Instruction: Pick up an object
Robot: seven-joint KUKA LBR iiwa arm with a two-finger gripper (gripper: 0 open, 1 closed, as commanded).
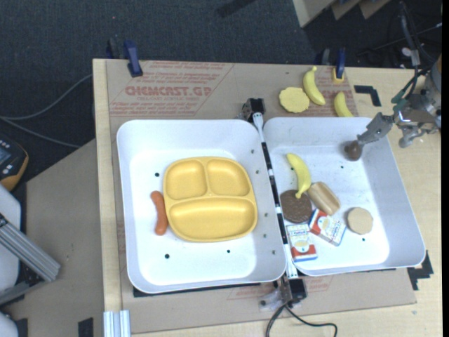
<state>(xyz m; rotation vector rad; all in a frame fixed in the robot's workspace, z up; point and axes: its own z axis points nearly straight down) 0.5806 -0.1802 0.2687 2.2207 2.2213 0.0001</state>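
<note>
The pincer [353, 148] is seen at the right bin's [400, 195] upper edge; whether it is apart cannot be told. The banana [300, 173], lying mid-bin, is judged light, smooth and slightly soft, best gripped across its middle.

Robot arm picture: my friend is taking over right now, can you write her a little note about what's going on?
Tool: low at the back of the right bin, holding nothing I can see.
Right bin: banana, brown cookie, hot dog bun, two small cartons, round biscuit.
Left bin: yellow divided plate with a sausage beside it.
Done: nothing lifted.
Left: grasp one object and raise it.
</note>
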